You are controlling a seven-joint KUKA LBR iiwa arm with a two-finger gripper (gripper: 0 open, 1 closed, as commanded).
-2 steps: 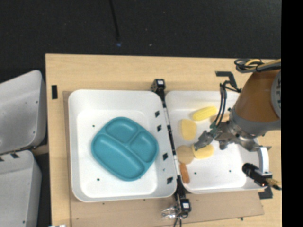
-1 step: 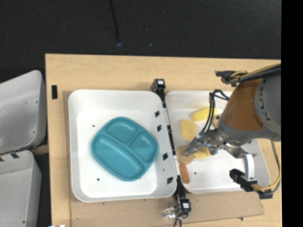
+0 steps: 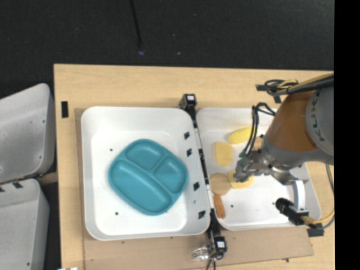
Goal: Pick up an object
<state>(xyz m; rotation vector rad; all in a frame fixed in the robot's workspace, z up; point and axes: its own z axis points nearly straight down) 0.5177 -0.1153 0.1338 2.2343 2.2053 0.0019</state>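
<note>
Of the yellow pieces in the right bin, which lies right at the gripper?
The yellow piece at the gripper, lowest of three; the other two lie farther up the bin.

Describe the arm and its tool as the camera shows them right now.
The arm is grey with a broad orange band above the wrist. Black cables loop along its upper side and over the band. The wrist narrows to a grey metal tool, small and dark at the tip. A white bracket with a black fitting sticks out below the wrist.
</note>
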